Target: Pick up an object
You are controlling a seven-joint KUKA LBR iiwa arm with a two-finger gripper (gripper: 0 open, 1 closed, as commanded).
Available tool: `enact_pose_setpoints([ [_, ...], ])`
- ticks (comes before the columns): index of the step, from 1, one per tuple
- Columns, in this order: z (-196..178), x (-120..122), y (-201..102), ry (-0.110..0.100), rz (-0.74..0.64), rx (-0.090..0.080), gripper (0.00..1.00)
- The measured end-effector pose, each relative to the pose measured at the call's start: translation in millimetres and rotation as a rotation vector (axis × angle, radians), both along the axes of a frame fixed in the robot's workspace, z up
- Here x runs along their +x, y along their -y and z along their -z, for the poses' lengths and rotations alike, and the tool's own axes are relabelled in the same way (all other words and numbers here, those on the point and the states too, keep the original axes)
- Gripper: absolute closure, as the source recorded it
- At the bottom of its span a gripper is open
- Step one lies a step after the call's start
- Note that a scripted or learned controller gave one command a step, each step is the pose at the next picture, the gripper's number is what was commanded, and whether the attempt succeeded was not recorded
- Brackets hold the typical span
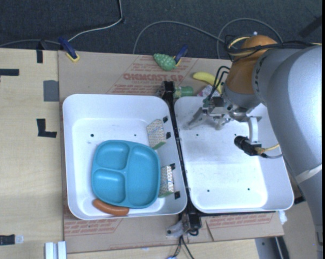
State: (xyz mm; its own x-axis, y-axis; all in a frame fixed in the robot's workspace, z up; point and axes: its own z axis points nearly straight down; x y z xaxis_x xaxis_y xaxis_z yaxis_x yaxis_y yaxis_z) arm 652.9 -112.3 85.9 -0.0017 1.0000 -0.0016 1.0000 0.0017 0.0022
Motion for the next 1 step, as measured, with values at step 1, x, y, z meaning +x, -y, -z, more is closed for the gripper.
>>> enact_pose_setpoints([
  [1, 0.1, 16.3, 12.7, 0.001, 0.0, 0.001, 0.0],
])
